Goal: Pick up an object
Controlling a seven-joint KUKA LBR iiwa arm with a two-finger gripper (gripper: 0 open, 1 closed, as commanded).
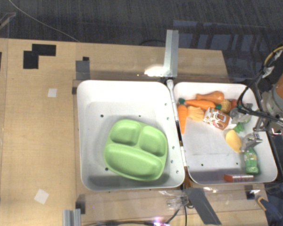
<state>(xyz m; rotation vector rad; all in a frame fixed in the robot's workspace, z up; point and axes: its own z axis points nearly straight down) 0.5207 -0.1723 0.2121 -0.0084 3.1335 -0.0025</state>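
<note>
One metal two-finger gripper [251,140] hangs over the right shallow white bin [212,166] — beside a small yellow lemon-shaped piece [233,140] — I cannot tell its fingers' state.

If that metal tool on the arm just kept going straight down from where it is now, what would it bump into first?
Most likely the green object by the right bin's right wall, which lies directly under the tool. The yellow piece sits just to its left. Depth is hard to judge from this slanted view, so that is a best guess.

One fixed camera above the bench [33,126], slanted down, both bins [89,126] framed
</note>
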